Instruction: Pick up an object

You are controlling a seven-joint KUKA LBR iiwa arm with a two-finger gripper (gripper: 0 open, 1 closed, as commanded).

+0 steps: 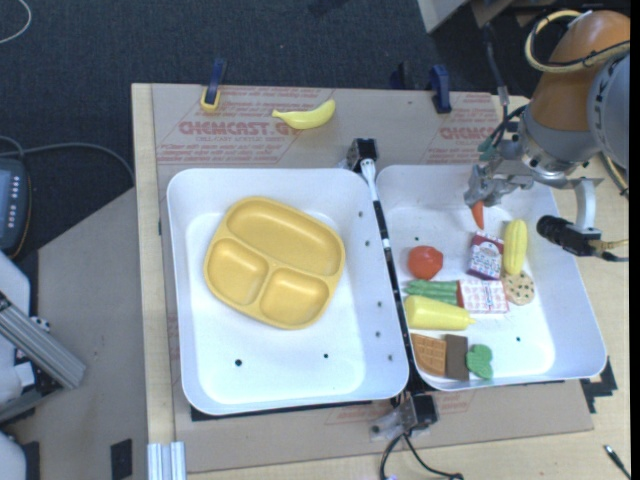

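Gripper (484, 196) sits over the right bin (570, 353), upper part, about 12 o'clock from the pile of toy food. A small orange carrot (478, 214) hangs right at the fingertips, pointing down; looks pinched between the fingers, so I read it as clamped on the carrot. The carrot's lower end is near the bin floor; can't tell if it touches.

Around it, all in the right bin:
- red tomato (425, 261) at 8 o'clock from the gripper, apart from it
- red-and-white packet (485, 258) just below the carrot at 6 o'clock, close
- yellow corn cob (515, 246) at 4 o'clock, touching the packet's right side
- round cookie (519, 288) under the corn
- second printed packet (483, 296) at 6 o'clock, further down
- green bean pod (432, 291) and yellow pepper (436, 314) side by side, 7 o'clock
- waffle (428, 353), brown chocolate bar (456, 356), green broccoli (480, 360) in a row at the bin's near edge

Left bin (195, 348) holds a yellow divided plate (275, 260), three compartments, well apart from the gripper at 9 o'clock. A banana (306, 115) lies on the cardboard board (250, 128) beyond the left bin, at 10 o'clock.

Nothing sits between the gripper and the carrot; the closest neighbours are the packet and the corn.
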